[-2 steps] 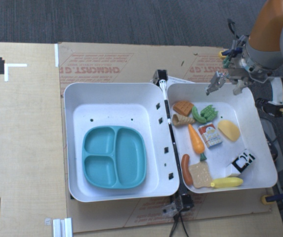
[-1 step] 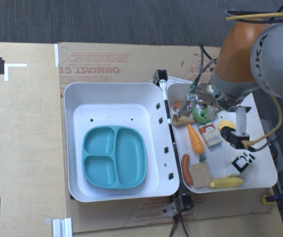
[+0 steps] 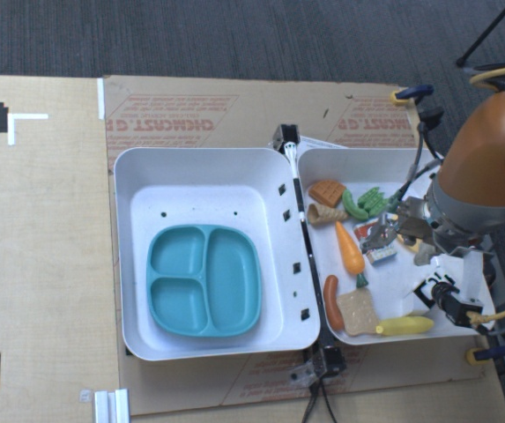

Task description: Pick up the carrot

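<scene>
Claw (image 3: 381,241) low in right bin (image 3: 464,161), just at 3 o'clock of carrot (image 3: 350,249), not on it; finger spread unreadable. Carrot flat, tip toward 12, green top toward 6. Sausage (image 3: 331,300) and bread (image 3: 357,312) at 6, banana (image 3: 404,326) at 5. Teal plate (image 3: 204,280) in left bin (image 3: 199,170).

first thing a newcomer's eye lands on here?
Probably the teal divided plate, alone in the left bin. Next, the orange-banded arm looming over the right bin, its gripper low among a clutter of toy food. The carrot lies just left of the gripper, between a sausage and a green vegetable.
</scene>
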`<state>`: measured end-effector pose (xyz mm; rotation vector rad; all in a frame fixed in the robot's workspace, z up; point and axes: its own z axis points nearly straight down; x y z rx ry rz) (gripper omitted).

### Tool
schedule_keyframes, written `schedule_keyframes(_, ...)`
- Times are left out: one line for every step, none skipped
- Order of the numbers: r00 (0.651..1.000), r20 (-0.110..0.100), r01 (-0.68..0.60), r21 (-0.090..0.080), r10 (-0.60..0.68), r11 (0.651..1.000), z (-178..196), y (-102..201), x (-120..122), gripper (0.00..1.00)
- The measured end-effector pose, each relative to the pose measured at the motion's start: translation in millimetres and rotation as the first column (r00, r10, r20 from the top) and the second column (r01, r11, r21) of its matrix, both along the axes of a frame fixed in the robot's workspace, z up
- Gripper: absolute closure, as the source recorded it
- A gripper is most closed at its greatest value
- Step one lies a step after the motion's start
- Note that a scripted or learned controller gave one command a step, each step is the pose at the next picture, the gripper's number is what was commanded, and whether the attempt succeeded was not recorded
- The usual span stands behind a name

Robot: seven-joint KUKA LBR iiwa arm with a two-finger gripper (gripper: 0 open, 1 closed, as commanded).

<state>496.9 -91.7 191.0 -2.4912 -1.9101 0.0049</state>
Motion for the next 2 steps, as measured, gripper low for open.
schedule_keyframes(0.975,0.001,-0.223,0.002,0.223,0.975,-100,-18,13,0.00)
schedule_keyframes(1.000,0.000,0.001,0.000,-0.001,1.000,-100,-3,60,0.00)
